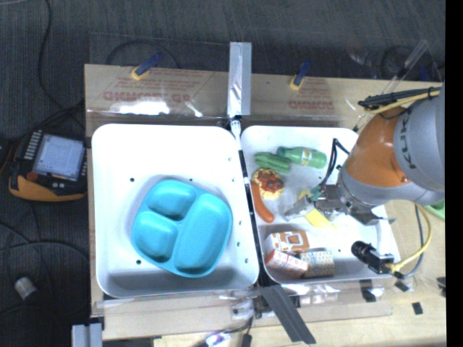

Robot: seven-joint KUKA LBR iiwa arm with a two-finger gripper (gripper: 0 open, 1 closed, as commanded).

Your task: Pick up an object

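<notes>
The right bin [372,230] holds several small items. A green bottle [295,156] lies near its far edge. Beside it is a round red and yellow toy [268,182], with an orange sausage-shaped piece [262,204] along the left wall. A small yellow piece [317,216] lies mid-bin. My gripper [311,204] is low over the middle of this bin, right above the yellow piece and partly covering it. An orange and white box [288,243] and a grey speckled block [317,259] lie near the front wall.
The left bin [116,157] bears a blue divided plate [182,226]. A thin divider wall [244,194] separates the two bins. The arm's orange band [376,161] and grey body hang over the right bin's right side. A black fitting [367,254] sits at the front right.
</notes>
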